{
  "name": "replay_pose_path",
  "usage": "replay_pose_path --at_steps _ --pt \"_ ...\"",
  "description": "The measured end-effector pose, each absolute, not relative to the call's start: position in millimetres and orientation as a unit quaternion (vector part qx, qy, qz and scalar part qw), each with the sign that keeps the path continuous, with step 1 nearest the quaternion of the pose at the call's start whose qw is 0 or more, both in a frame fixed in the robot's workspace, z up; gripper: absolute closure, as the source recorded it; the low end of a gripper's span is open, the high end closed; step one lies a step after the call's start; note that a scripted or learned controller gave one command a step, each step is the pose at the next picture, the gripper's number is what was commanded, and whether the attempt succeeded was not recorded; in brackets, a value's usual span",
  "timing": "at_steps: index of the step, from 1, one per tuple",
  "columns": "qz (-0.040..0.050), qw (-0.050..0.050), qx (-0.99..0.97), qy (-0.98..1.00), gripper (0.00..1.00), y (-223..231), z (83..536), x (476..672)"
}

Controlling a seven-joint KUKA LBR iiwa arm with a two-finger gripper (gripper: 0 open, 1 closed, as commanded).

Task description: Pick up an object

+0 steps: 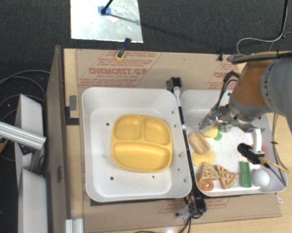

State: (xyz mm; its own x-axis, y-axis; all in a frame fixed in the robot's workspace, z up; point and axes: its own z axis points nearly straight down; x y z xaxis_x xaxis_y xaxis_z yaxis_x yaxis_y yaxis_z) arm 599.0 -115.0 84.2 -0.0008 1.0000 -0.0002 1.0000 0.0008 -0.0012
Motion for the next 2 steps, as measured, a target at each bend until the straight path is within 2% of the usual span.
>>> replay_pose_path --at_steps 1,2 --pt "0.0012 0.003 -0.708 -0.706 0.0 -105.8 84.0 506.3" --pt "-0.0002 -0.004 -0.708 -0.706 0.0 -185.4 98.1 533.5"
